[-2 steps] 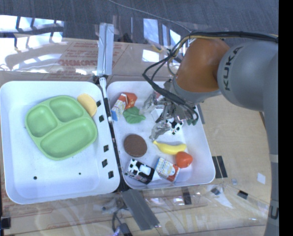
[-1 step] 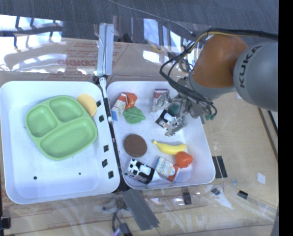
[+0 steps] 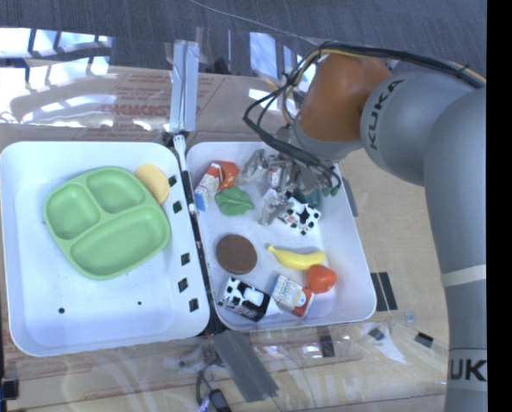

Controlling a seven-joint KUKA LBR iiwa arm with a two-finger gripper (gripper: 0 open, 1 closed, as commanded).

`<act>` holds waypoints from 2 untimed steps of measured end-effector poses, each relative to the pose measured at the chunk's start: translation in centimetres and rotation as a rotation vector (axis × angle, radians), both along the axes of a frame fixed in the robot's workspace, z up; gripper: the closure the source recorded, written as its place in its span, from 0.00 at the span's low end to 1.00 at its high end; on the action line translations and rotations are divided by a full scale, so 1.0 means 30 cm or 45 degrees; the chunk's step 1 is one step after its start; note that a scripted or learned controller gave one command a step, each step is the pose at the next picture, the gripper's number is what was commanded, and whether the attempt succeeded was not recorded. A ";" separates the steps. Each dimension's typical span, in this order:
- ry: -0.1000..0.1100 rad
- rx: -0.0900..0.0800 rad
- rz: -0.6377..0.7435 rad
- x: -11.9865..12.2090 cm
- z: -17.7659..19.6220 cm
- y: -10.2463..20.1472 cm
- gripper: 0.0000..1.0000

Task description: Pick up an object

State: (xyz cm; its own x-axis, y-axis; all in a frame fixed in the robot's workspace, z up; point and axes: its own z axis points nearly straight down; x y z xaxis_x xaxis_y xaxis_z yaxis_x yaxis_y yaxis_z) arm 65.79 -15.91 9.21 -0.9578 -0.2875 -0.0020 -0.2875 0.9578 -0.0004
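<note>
The end effector (image 3: 277, 183) is low in the right bin (image 3: 352, 230), at its far end. I cannot tell how open it is. A cow carton (image 3: 301, 217) sits right beside it. Near are a green leaf (image 3: 234, 201), a banana (image 3: 297, 257) and a brown disc (image 3: 236, 253). The left bin (image 3: 24, 290) holds a green tray (image 3: 107, 221).

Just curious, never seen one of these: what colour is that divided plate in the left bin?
Light green. The divided plate shows clearly in the camera view, lying in the left bin.
</note>
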 end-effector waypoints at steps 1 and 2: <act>0.000 -0.002 -0.007 -0.151 0.060 -0.178 0.00; 0.000 0.002 0.039 -0.118 0.002 0.037 0.00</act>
State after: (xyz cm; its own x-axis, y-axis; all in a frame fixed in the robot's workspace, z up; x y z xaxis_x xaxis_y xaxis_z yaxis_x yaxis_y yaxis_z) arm 62.26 -14.81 9.28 -0.9485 -0.3168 -0.0024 -0.3168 0.9485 0.0011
